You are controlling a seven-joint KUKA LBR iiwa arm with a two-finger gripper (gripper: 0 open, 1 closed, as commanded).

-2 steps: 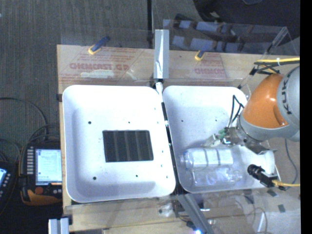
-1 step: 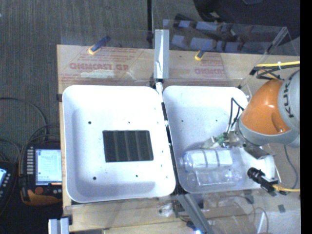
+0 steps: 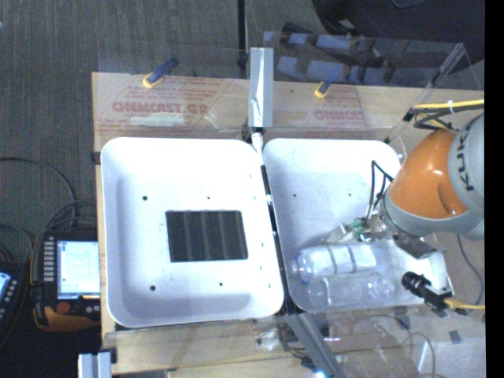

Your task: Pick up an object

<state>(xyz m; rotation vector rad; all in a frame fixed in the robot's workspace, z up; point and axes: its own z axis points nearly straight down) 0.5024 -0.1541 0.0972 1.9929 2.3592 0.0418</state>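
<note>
Lying on its side in the right bin [image 3: 315,172], the clear plastic bottle [image 3: 339,260] looks light, slick and crushable; its ribbed middle suits a grasp. Whether anything is held, I cannot tell.

2 bottles [image 3: 340,272] lie in the right bin [image 3: 315,172]; a grate [image 3: 206,235] in the left bin [image 3: 134,179].

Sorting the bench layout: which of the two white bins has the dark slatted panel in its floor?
The left bin. A dark ribbed rectangle sits in its floor, while the right bin holds clear plastic bottles instead.
</note>
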